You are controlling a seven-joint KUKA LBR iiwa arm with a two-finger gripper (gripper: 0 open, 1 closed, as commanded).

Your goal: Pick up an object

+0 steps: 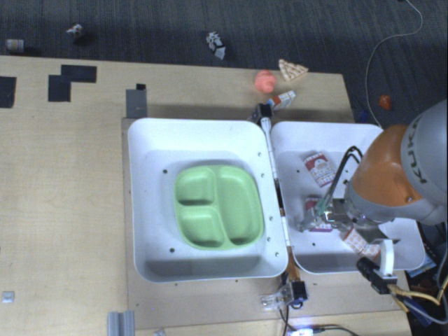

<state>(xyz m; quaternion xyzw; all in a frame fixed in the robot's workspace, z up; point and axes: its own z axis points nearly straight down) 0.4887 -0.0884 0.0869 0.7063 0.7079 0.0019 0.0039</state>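
Note:
The arm comes in from the right, its orange band (381, 173) over the right bin (294, 142). My gripper (318, 219) is low in that bin, right on a small red and white packet (313, 205); the wrist hides how the fingers stand. Another red and white packet (318, 168) lies farther back in the same bin. A third small packet (358, 242) peeks out beneath the arm near the bin's front.
The left bin (150, 187) holds a green divided tray (217, 205). Behind the bins on the bench lie a pink ball (264, 81), a wedge-shaped toy (292, 69) and a small tube (283, 100). Cables run along the bench's front right.

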